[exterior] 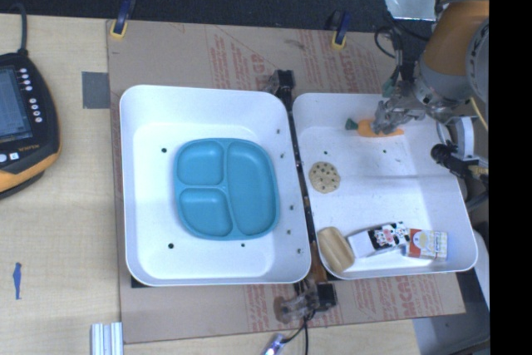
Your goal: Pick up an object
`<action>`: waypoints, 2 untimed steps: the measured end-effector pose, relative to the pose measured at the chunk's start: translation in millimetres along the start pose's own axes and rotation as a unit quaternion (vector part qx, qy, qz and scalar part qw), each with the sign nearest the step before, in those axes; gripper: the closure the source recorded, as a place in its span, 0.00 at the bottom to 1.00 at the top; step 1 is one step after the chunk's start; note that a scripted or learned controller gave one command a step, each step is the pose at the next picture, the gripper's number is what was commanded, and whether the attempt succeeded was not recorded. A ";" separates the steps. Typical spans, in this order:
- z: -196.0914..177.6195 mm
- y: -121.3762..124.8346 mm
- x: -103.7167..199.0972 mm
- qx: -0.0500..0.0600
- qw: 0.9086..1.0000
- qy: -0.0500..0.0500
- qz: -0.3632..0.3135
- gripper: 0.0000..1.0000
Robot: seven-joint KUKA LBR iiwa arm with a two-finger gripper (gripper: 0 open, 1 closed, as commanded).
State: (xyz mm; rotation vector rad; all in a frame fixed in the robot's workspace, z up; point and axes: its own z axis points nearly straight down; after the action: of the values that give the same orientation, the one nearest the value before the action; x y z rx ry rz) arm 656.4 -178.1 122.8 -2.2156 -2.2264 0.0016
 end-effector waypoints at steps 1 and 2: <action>-3.9 -7.9 0.8 0.002 1.000 0.001 0.001 0.00; -6.5 -28.9 20.4 0.002 1.000 0.000 0.000 0.00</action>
State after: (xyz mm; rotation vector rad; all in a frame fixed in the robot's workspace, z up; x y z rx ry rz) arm 627.4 -157.9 129.3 -2.2142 -2.2248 0.0051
